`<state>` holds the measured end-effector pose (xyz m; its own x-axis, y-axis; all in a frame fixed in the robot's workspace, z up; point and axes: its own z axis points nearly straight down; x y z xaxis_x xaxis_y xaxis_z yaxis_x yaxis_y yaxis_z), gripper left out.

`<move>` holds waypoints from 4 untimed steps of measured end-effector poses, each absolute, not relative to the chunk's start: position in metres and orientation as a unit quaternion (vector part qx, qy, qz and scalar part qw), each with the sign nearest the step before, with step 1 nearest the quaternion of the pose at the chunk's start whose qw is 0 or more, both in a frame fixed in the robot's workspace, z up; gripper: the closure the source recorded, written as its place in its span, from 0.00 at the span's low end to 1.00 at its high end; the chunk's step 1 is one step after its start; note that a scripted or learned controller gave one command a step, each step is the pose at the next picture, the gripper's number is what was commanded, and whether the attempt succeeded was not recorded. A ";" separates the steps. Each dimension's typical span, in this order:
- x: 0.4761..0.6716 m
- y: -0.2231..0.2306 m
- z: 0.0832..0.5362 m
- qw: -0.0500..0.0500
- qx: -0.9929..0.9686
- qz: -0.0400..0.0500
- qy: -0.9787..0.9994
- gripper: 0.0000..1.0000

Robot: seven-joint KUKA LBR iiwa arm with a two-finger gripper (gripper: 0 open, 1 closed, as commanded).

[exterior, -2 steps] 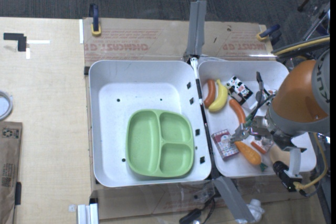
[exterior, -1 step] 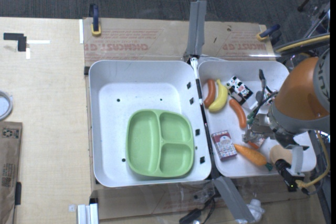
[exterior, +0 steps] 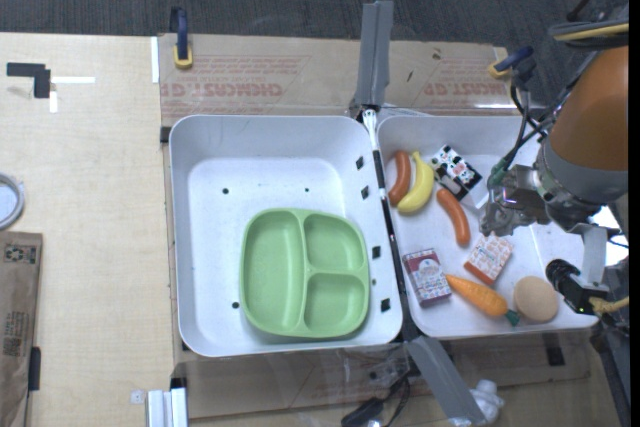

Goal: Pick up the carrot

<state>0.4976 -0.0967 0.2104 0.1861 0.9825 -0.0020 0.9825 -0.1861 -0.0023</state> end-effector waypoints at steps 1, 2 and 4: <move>0.498 -0.097 0.210 0.000 -0.770 0.002 -0.638 0.00; 0.482 -0.128 0.103 0.000 -0.691 0.000 -0.723 0.00; 0.480 -0.128 0.098 -0.005 -0.537 -0.001 -0.843 0.00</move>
